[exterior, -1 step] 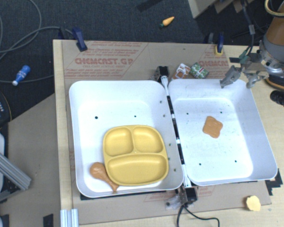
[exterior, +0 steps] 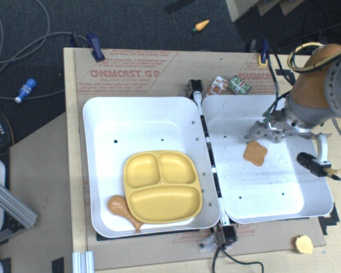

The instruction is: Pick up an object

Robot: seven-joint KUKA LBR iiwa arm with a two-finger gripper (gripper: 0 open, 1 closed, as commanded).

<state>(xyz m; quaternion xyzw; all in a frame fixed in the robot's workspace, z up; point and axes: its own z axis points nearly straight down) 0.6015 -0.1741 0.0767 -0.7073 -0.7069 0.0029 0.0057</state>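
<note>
A small tan, toast-like piece [exterior: 255,153] lies flat in the right white bin [exterior: 273,201], left of the bin's middle. My gripper [exterior: 265,135] hangs just above and behind it, reaching in from the right under the grey wrist with its orange band. Its two grey fingers stand apart, open, with nothing between them; the tan piece sits just in front of the tips. In the left white bin [exterior: 102,129] rests a yellow divided plate [exterior: 162,185], and an orange-brown drumstick-shaped toy [exterior: 122,207] lies against the plate's lower left edge.
Two small packets [exterior: 219,85] [exterior: 238,85] lie on the bench behind the bins. A yellow lump [exterior: 303,244] sits on the bench at the front right. Blue clamps [exterior: 94,46] [exterior: 263,51] grip the board's back edge. A black cable connector [exterior: 312,165] hangs off the arm over the right bin.
</note>
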